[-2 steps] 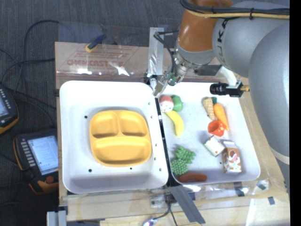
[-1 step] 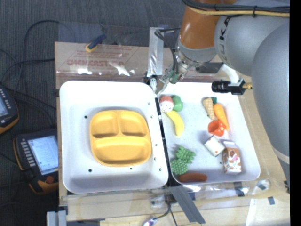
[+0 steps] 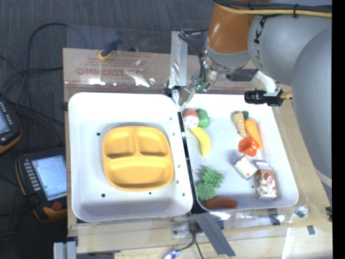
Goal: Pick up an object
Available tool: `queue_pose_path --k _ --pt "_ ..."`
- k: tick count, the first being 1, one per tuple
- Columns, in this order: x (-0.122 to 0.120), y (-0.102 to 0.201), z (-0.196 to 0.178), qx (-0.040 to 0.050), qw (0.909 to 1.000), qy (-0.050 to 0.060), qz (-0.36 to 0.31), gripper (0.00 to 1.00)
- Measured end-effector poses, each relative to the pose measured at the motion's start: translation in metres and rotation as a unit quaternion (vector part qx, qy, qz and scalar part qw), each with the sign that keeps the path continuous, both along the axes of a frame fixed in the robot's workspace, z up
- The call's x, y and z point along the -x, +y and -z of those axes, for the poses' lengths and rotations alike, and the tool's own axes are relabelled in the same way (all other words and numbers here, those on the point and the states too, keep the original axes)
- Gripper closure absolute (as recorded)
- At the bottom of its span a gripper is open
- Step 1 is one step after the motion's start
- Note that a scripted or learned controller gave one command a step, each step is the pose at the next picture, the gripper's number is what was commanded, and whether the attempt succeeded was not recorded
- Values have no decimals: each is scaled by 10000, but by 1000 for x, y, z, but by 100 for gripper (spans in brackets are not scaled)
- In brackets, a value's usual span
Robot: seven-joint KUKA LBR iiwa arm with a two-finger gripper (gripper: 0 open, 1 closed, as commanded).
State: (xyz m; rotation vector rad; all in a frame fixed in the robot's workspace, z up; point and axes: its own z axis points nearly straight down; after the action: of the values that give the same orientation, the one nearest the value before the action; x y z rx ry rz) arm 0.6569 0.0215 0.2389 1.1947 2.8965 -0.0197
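Observation:
The right bin (image 3: 283,161) holds several toy foods. A yellow banana (image 3: 202,140) lies near the left wall, with a red-and-white piece (image 3: 190,118) and a green piece (image 3: 203,117) just behind it. An orange carrot (image 3: 253,131), a pale corn-like piece (image 3: 238,121), a red cup (image 3: 247,146), a white block (image 3: 245,167) and a small carton (image 3: 265,181) lie on the right. Green grapes (image 3: 208,182) and a red sausage (image 3: 221,203) are at the front. My gripper (image 3: 185,94) hangs over the bin's back left corner, just behind the red-and-white piece, with nothing seen in it.
The left bin (image 3: 86,117) carries a yellow divided plate (image 3: 138,156). A metal upright (image 3: 178,58) stands behind the divider between the bins, close to my gripper. Clear plastic sheeting (image 3: 118,69) lies behind the left bin. Screens and cables sit on the floor at left.

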Motion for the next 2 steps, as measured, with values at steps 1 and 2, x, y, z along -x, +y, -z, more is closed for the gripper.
queue_pose_path --k 1,2 --pt "-1 0 -9 21 10000 -9 -2 100" --pt "-1 -1 -19 39 10000 -18 -5 100"
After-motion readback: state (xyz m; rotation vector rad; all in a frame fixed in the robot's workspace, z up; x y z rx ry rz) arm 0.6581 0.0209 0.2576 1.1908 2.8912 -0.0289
